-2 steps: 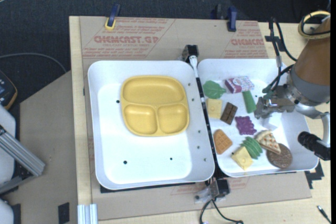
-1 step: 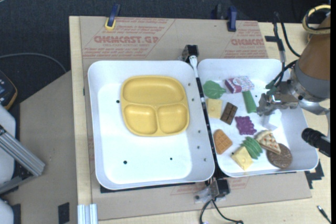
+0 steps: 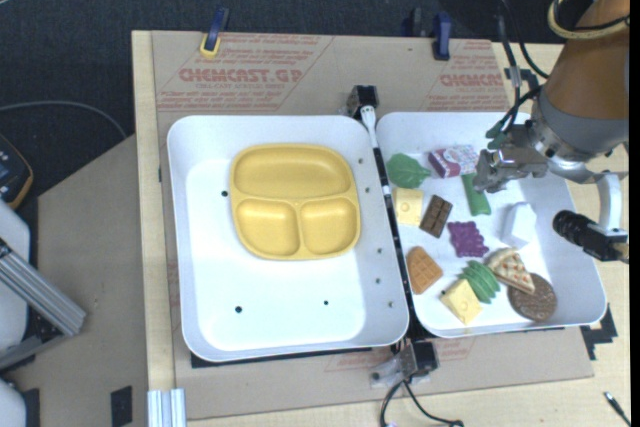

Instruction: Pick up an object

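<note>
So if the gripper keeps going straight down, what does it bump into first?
Probably the green stick toy just under the gripper, in the right bin. Depth is hard to judge from this slanted view.

Arm reaching in from the right, wrist bent low

The grey arm (image 3: pixel 585 105) with its orange band came in from the right edge and angled down and leftward. Its gripper (image 3: pixel 497 165) hung at the end of the wrist, metal parts pointing left; the finger spacing was unclear.

Robot lab: clamped board (image 3: pixel 300 65), bins (image 3: pixel 200 245), loose cables (image 3: pixel 60 110).
</note>
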`<move>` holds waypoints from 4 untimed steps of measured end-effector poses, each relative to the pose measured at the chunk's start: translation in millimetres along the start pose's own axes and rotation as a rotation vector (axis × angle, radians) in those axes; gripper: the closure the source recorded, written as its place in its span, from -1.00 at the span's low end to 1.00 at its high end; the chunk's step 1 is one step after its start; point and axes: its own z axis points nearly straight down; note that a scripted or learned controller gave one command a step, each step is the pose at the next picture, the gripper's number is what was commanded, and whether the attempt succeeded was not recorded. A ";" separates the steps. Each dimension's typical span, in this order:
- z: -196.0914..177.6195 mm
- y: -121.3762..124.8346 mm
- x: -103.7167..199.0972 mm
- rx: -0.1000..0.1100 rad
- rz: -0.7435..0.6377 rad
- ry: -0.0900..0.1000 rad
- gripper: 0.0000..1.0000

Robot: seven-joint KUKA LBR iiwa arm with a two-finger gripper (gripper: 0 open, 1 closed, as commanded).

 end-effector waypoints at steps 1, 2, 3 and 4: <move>-15.6 48.9 12.5 -0.002 -0.001 0.000 1.00; -16.1 76.4 22.9 0.000 0.000 0.000 1.00; -17.9 77.2 16.6 0.000 0.004 -0.002 1.00; -7.6 74.1 7.4 0.006 0.005 0.000 1.00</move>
